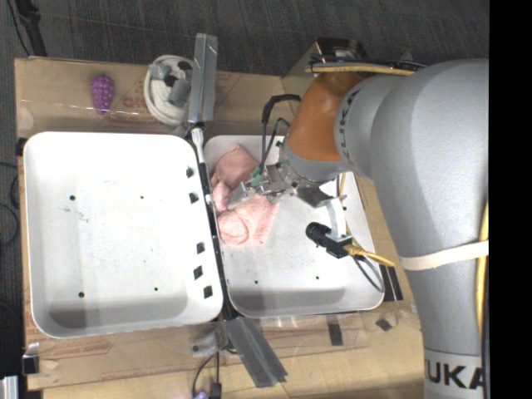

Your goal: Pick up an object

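The pincer [253, 183] was down inside the right bin [291, 293], its tip right at the edge of the pink cloth [237, 191]. How wide it stood, or whether it had hold of anything, could not be told from here. The cloth lay bunched just to its left, against the bin's left wall. Beyond that wall sat the left bin [108, 223].
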